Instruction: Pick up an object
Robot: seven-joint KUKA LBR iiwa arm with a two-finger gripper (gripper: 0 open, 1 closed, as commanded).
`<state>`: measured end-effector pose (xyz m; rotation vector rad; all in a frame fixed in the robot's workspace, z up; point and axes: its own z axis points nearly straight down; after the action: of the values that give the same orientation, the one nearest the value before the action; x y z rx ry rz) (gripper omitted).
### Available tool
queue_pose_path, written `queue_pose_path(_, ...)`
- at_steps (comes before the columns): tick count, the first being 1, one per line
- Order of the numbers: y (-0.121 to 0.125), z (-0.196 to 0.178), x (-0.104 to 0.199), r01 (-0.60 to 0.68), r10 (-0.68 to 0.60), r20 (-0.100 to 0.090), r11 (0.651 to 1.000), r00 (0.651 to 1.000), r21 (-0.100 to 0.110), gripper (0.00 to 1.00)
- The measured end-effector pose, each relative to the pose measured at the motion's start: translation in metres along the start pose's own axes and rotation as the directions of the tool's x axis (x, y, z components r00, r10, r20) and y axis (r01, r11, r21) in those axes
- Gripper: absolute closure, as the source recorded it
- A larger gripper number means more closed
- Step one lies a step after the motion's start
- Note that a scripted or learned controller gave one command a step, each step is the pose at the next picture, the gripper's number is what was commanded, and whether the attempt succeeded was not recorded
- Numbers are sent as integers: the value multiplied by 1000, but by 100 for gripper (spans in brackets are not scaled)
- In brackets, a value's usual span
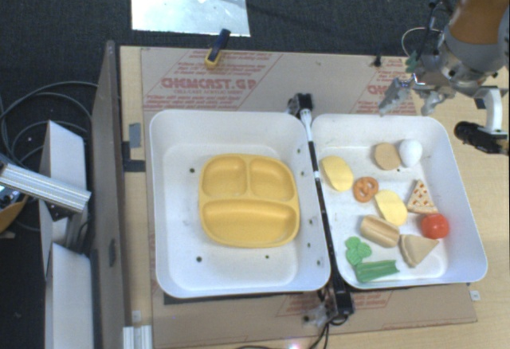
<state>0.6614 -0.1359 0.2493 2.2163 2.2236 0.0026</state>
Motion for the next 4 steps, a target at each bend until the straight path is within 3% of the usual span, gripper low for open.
queue_pose_path(1, -55, 91, -7, -4, 4, -2, 1000, 1000, 12, 0)
queue_pose_path(2, -92, 167, 32, -1, 1, -1, 1000, 1000, 1, 0)
queue_pose_path(3, -143, 165, 13, -5, 5, -1, 1000, 1000, 5, 0)
queue_pose_path(4, -81, 164, 7, 2, -2, 1, 1000, 1000, -4, 0)
